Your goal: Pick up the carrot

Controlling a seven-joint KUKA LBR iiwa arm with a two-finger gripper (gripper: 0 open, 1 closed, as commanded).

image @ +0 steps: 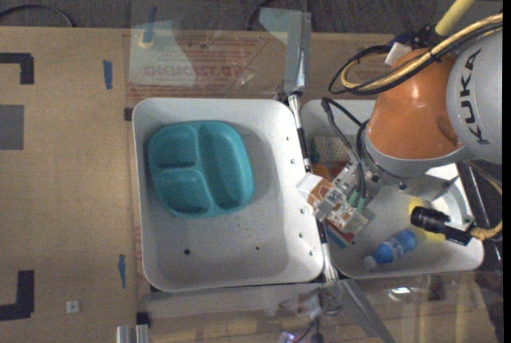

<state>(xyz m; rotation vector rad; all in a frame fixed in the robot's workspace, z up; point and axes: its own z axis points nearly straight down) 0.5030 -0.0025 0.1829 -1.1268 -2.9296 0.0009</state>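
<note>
Two white bins (152, 254) occupy the bench. Pincer (339, 202) sits low in the right bin; its opening cannot be determined. Carrot, possibly beneath, is not visibly lifted.

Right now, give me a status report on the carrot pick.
Gripper low at the left wall of the right bin. Orange thing under it, maybe the carrot, not seen held. Blue bottle beside; teal plate in the left bin.

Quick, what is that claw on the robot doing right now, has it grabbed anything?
Gripper: low in the right bin, at its left side; whether it holds anything cannot be told from this view.
</note>
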